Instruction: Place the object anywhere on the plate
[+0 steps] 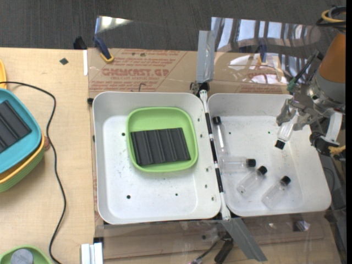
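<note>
So the claw is up over the right bin, near its far right side, and it's got a clear vial pinched between its fingers. The vial hangs down at a slant, black cap at the bottom, clear of the bin floor as far as I can see.

The green plate sits in the left bin, towards the back, with a dark ribbed mat lying flat in it. So vial and plate are well apart, one bin over from each other.

More vials are lying loose in the right bin: a long one along the left wall, one near the middle, and two more towards the front, all on their sides with black caps.

Off to the left on the worktop there's a stack of plates, teal on top, and a black cable snaking past.
</note>
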Available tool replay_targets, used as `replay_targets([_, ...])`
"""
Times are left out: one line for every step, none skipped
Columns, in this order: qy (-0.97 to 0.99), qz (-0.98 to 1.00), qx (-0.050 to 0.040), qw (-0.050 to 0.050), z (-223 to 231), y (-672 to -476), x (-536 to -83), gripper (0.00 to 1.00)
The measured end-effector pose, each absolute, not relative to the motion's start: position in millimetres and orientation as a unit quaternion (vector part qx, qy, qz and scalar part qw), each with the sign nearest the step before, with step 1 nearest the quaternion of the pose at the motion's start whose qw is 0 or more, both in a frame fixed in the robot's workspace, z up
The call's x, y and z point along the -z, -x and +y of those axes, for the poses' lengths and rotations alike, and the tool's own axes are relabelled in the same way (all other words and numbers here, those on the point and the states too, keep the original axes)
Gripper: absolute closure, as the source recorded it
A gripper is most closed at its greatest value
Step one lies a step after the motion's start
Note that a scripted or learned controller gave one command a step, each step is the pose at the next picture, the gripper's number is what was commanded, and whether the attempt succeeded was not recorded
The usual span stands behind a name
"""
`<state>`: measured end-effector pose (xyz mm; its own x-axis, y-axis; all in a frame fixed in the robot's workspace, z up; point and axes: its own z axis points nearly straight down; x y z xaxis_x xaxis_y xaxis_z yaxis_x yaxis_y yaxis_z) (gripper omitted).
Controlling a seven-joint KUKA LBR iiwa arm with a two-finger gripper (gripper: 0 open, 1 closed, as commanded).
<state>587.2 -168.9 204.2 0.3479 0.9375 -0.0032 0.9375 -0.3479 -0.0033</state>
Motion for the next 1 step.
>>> replay_targets([0.821, -0.571, -0.0021, 0.0, -168.9, -587.3, -204.4, 0.0])
